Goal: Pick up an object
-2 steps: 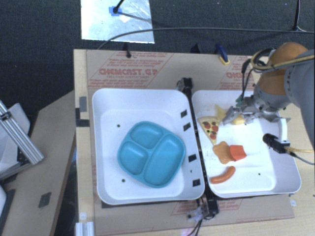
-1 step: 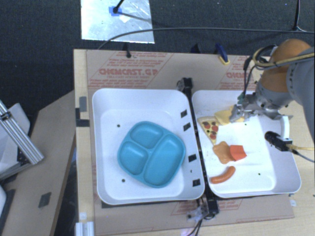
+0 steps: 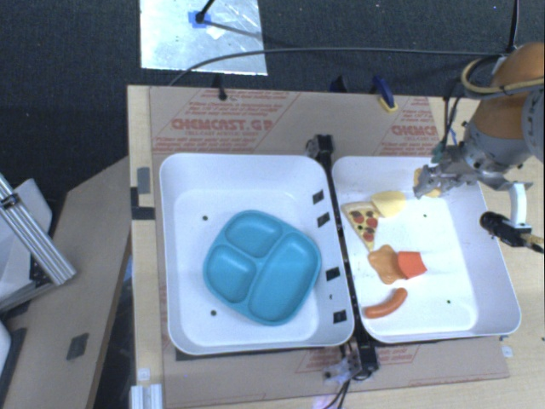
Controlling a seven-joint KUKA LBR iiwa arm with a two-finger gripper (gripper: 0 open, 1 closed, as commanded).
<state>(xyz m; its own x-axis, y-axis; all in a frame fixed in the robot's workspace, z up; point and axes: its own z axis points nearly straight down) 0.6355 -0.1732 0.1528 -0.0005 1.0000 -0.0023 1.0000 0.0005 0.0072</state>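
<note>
Jaw state: cannot be determined; gripper too small and too cluttered at the tip to resolve. Positioned over the upper right part of the right bin, close to its far wall, with a small yellowish item directly at the tip; held or merely lying beneath, impossible to say. Carried by the grey arm with the orange band, entering from the right edge. Just left of the tip, apart from it: pale yellow toy piece, touching the upper end of the toy pizza slice. Nearer the bin centre: orange-brown toy piece in contact with a red-orange block. Closer to the front wall: toy sausage, lying slanted and separate from the rest. Across the central divider, in the left bin: blue three-compartment tray, lying flat and turned at an angle to the walls. Both bins seated on a cardboard sheet with red print. Beyond the cardboard, on dark flooring: reflective square panel with a blue mark.
</note>
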